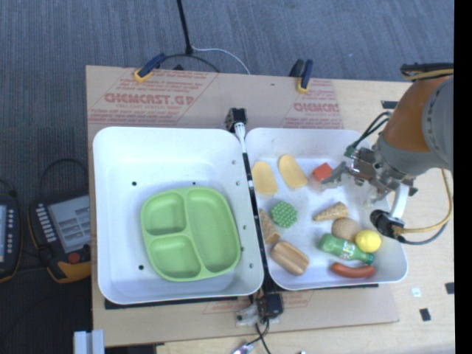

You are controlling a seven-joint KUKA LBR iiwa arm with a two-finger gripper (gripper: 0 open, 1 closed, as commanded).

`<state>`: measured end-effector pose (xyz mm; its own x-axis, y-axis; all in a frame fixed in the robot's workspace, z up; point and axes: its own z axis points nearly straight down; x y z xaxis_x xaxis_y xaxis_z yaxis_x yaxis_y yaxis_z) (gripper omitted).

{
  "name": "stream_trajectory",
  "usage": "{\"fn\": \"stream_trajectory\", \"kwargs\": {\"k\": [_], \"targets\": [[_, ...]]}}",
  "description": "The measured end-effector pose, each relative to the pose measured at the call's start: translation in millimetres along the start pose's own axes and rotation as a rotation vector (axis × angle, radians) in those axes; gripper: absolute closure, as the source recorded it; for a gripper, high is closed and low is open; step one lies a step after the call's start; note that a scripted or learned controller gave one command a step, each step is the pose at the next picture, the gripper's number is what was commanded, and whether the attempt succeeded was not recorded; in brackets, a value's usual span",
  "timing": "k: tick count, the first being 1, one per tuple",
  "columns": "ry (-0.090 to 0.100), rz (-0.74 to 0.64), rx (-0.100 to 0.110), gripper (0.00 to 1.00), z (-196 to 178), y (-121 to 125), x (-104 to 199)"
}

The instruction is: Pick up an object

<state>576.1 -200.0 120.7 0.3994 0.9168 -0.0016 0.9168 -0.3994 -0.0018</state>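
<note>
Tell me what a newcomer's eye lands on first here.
First the green divided plate, alone in the left bin. Then the heap of toy food in the right bin: a hot dog, a yellow lemon, a green ball. The grey arm's pincer hangs above that bin's right side, near a small red piece.

Overhead slanted view of both bins (110,198)

Right bin (310,140) holds toy food: two yellow ovals (264,177) at top left, small red-orange block (322,172) beside them, green round piece (284,214), hot dog bun (289,257), lemon (368,240), red sausage (352,271) along front wall.
</note>
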Motion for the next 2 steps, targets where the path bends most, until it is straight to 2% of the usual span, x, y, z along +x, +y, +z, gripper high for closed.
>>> {"fn": "stream_trajectory", "kwargs": {"k": [1,2], "targets": [[0.000,-0.432,-0.003,0.00,2,89,27],[-0.007,-0.749,-0.019,0.00,31,35,21]]}}
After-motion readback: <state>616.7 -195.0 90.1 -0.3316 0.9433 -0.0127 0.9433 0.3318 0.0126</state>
